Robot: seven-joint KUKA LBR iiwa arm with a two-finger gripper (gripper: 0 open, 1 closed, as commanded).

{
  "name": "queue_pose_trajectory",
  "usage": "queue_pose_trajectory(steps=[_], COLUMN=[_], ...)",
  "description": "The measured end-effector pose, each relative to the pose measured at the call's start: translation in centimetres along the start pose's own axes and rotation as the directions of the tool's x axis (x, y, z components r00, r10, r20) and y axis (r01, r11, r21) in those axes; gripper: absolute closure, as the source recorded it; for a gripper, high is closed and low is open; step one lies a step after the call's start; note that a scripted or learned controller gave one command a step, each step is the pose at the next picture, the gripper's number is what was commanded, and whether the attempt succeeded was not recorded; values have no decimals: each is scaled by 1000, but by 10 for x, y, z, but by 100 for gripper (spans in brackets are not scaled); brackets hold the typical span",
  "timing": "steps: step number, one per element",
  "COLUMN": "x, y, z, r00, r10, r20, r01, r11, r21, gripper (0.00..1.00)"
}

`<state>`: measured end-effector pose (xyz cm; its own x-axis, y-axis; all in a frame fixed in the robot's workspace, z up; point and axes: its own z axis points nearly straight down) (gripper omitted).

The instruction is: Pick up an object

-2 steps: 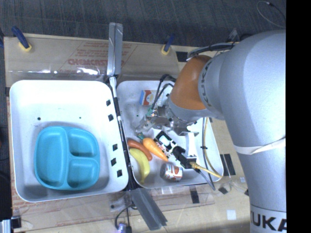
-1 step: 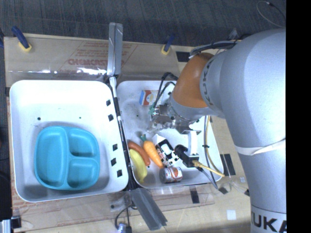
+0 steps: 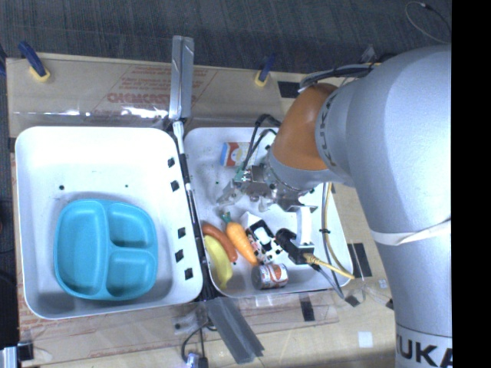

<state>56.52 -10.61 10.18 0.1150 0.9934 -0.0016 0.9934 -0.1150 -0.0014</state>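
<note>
I'm reaching into the right bin (image 3: 201, 150); my gripper (image 3: 244, 181) hangs above the carrot (image 3: 241, 242), its opening hidden. Next: descend and close

Arm (image 3: 399, 167): fat grey cylindrical links, smooth matte finish. Orange band (image 3: 301, 133) rings the wrist end, glossy. White seam line runs across the lower link. Black "KUKA" lettering (image 3: 423, 353) partly visible near the base of that link, well below the orange band. Just below the orange band: metal wrist flange with green board bits, black cables looping off it, a yellow cable (image 3: 331, 267) trailing lower down.
</note>
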Motion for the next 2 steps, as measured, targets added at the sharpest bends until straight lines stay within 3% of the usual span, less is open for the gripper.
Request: queue_pose_trajectory(steps=[1,2], x=[3,2], y=[-59,-60], z=[6,-4], r00=[976,975], r10=[-219,-222], r20=[4,5], r01=[219,222], r11=[976,975], r21=[-21,-19], gripper=[0,100])
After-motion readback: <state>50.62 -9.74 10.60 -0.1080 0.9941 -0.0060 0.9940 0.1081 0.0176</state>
